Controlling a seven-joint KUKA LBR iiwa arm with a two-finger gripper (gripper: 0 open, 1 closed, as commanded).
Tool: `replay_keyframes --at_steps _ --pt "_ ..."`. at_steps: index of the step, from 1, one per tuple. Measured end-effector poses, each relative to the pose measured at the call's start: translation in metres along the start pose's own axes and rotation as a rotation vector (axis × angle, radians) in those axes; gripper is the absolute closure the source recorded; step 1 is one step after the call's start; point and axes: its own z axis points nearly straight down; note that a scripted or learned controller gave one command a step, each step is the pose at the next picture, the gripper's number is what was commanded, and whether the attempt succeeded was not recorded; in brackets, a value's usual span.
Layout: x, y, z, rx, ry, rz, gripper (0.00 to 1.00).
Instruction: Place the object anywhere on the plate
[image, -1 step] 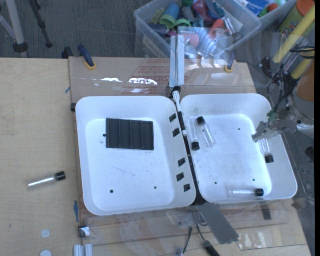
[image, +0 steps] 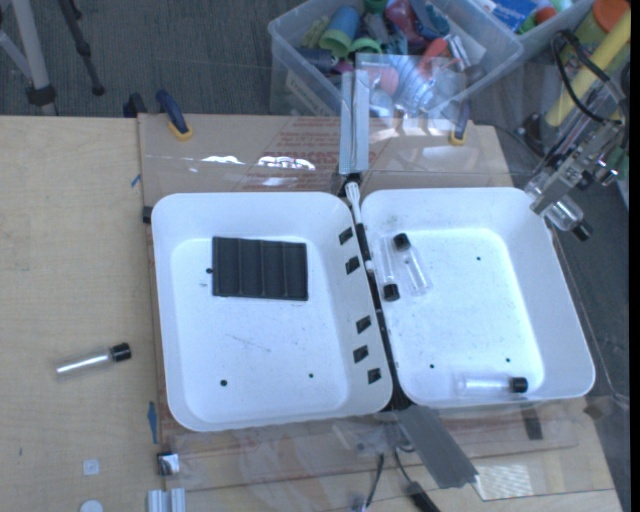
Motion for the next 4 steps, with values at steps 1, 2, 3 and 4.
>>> replay_keyframes --at_steps 1,2,3,4 --pt "0.045 0.013 0.066 0.002 0.005 -0.1 1.0" --pt "0.099 0.063 0.144 0.0 0.008 -0.692 1.0" --pt "0.15 0.159 0.161 -0.002 0.003 -0.637 1.0" --pt "0.168 0.233 0.002 -0.002 0.002 -0.162 1.0"
